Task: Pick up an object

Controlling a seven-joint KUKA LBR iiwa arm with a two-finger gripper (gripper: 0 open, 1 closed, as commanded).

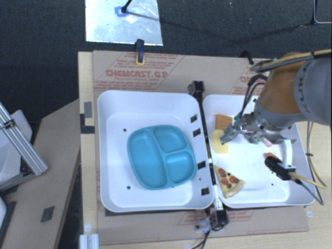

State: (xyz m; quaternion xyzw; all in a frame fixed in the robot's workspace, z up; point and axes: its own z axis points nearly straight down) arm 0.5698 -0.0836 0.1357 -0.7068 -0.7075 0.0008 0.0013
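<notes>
Three toys lie in the right bin [290,193]: a pizza slice [229,181] near its front-left corner, a yellow piece [220,140] and an orange piece [223,121] along its left wall. The gripper [232,132], spread I cannot tell, hovers at the yellow piece; next it must descend and close.

A blue divided plate [159,156] is seen in the left white bin [111,108]; a silvery sheet [123,14] is laid beyond the table [150,69].

text: "CHEMCAST GP", red print | on: brown board [155,69] beneath bins
</notes>
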